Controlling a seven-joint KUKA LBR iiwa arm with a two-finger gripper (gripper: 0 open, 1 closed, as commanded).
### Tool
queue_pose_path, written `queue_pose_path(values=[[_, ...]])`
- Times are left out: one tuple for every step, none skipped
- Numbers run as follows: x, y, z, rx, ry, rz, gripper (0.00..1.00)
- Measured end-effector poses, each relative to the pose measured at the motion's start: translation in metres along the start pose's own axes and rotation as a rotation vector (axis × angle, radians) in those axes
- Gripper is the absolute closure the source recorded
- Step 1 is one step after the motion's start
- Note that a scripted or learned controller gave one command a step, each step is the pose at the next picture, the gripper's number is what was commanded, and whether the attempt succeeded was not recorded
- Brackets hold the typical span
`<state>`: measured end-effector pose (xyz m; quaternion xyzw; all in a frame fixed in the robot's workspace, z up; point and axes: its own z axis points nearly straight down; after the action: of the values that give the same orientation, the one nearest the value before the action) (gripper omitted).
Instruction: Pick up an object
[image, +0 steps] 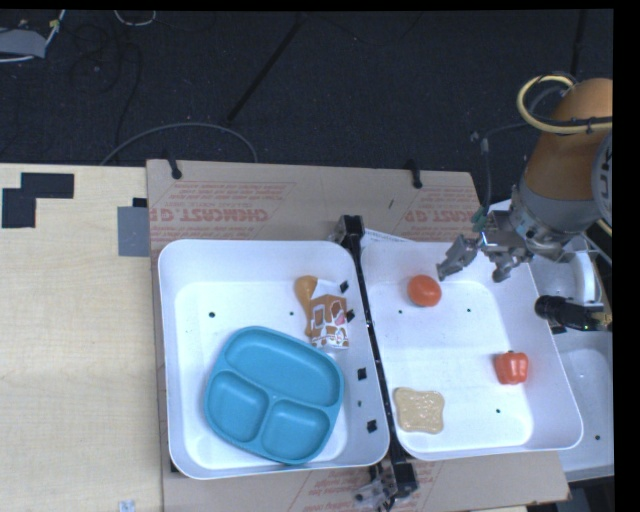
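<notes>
1. Object to pick: nothing is chosen yet, and several candidates lie in the two white bins. The divider (362, 330) between the bins is my landmark.
2. Far left of the divider, a blue sectioned plate (272, 394) lies flat in the left bin (180, 300), taking up most of its floor.
3. Just left of the divider, a small printed packet (328, 322) rests with a tan piece (305, 290) touching its upper end.
4. Just right of the divider, low in the right bin (545, 420), lies a flat beige slice (418, 410).
5. Further right and higher, an orange-red ball (424, 291) sits alone with open floor around it, probably the easiest reach.
6. Well right, a small red pepper-like toy (511, 367) stands near the bin's far wall.
7. The tool (480, 257) hovers over the bin's upper right corner, its fingers spread wide and holding nothing, near the ball but apart from it.
</notes>
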<state>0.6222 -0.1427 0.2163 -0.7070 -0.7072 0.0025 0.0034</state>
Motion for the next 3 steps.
queue_pose_path(values=[[-0.001,-0.005,0.044,-0.002,0.0,0.0,0.0],[0.001,0.002,0.09,-0.002,0.0,-0.003,0.0],[0.001,0.002,0.078,-0.004,-0.001,-0.001,1.0]])
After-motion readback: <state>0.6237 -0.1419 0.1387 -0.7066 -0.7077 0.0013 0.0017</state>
